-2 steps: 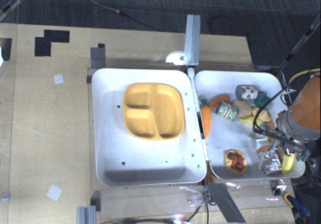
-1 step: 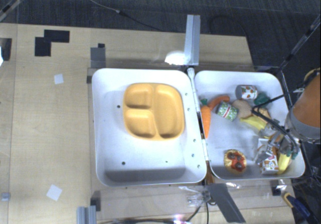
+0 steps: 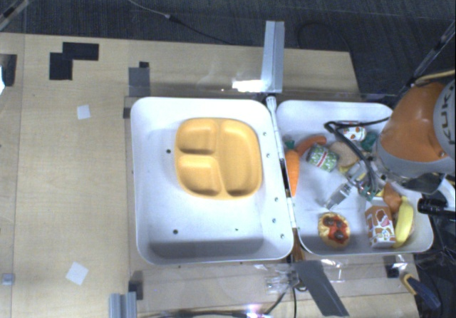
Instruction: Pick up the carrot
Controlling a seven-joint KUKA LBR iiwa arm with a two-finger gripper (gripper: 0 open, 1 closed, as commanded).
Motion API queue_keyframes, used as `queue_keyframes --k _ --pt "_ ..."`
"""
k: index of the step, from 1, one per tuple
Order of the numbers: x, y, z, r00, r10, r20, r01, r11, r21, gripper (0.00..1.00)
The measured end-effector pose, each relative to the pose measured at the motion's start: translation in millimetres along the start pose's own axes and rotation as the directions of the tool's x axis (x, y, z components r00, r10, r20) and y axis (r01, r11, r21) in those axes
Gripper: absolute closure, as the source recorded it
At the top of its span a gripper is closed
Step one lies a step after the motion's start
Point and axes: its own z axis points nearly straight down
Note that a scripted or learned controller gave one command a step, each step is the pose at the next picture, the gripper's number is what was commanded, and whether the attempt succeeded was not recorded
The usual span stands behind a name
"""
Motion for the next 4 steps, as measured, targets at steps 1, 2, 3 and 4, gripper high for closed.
queue_keyframes --k 1,2,3,4 --pt "-2.9 -66.5 -8.1 0.944 0.331 -0.003 -0.331 0.944 0.009 0.00" --pt "-25.0 38.2 1.7 0.875 0.484 -0.001 -0.484 0.875 0.003 0.00" --pt "-4.0 -39.2 -5.0 0.764 0.646 0.000 -0.646 0.764 0.011 0.00" --pt "44.6 -14.6 -17.6 0.663 0.749 0.000 -0.748 0.663 0.011 0.00"
